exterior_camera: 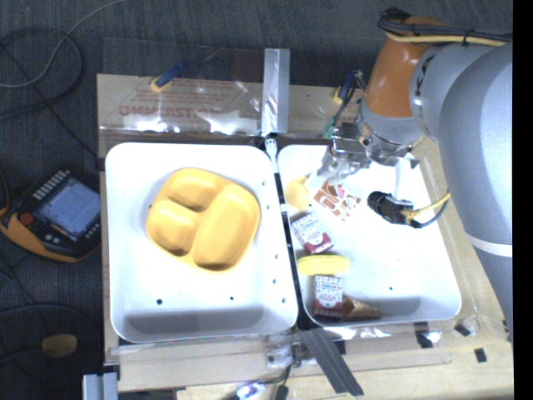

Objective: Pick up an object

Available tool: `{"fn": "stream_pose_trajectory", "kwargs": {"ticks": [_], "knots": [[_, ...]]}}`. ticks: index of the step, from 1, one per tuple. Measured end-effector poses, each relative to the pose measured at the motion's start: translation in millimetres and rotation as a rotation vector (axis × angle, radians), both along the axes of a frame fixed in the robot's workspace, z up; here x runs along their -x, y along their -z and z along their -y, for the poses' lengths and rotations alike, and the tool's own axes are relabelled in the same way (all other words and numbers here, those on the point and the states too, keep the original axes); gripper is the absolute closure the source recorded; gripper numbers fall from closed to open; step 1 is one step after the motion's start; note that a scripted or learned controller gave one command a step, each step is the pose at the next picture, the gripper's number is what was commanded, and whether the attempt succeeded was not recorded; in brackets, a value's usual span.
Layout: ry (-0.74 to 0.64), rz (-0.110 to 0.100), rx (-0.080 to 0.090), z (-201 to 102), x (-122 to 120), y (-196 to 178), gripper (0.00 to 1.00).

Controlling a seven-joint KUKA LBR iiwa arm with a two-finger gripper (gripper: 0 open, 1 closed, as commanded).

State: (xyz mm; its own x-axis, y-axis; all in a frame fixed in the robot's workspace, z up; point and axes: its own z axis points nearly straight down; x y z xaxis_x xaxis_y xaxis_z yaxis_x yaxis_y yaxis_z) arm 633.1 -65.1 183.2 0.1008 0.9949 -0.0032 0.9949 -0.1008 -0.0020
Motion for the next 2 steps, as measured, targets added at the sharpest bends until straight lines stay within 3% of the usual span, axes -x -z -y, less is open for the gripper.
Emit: {"fn": "stream_pose_trajectory", "kwargs": {"ticks": [1, 2], "knots": [[-0.114, 0.023, -0.001, 25, 5, 63, 1.00], [-0.123, 0.056, 0.008, 52, 28, 68, 1.00]]}}
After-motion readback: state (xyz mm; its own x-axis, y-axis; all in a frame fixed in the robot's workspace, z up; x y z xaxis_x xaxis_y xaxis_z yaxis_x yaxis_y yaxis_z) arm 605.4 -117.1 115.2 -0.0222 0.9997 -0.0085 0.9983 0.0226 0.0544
